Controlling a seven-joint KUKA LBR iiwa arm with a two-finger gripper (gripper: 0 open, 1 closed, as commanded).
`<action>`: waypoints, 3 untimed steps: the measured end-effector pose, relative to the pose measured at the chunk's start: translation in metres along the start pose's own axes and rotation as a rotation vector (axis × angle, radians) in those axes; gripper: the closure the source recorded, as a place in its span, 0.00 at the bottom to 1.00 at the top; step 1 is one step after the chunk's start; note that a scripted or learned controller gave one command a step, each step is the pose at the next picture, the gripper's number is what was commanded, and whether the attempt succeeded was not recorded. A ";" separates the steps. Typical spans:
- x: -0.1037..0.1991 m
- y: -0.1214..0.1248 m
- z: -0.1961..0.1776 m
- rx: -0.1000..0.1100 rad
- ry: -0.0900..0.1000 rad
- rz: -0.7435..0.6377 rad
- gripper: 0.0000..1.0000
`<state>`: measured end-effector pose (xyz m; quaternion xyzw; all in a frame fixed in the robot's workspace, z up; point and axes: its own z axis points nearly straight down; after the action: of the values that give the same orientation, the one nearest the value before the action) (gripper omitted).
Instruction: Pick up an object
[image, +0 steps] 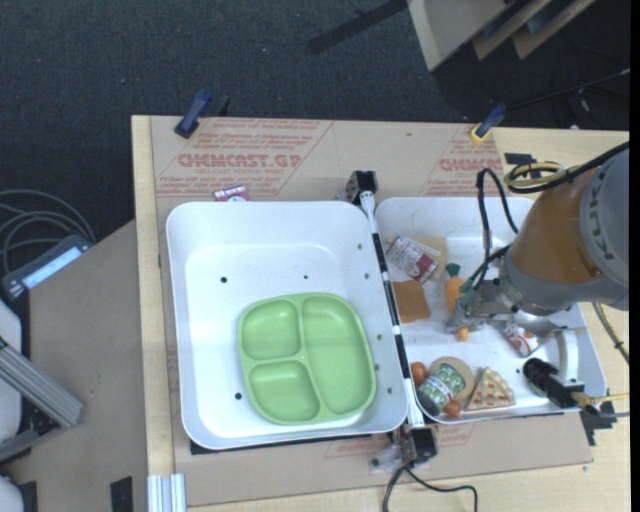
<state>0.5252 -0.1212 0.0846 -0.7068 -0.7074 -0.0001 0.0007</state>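
My gripper (468, 318) is lowered into the right bin (430, 215), near its middle, under the grey wrist and orange band. Just left of it stands a small orange and green toy carrot (455, 289), and a tan block (410, 300) lies further left. A red and white packet (414, 256) rests at the back. At the front are a round green-topped tin (444, 384) and a pizza slice (489, 390). A small red and white piece (520, 343) lies right of the gripper. Nothing is visibly held.
The left bin (200, 240) holds a green divided plate (305, 355). A black clip (362, 184) sits where the two bins meet at the back, and another (420, 443) at the front. Blue clamps (197, 112) hold the cardboard base.
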 end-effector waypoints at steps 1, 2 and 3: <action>0.059 0.076 -0.101 -0.005 -0.001 -0.001 1.00; 0.098 0.030 -0.135 0.001 0.001 -0.001 1.00; 0.130 -0.009 -0.145 0.002 -0.001 0.001 1.00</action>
<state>0.5166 0.0091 0.2302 -0.7072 -0.7070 0.0007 0.0011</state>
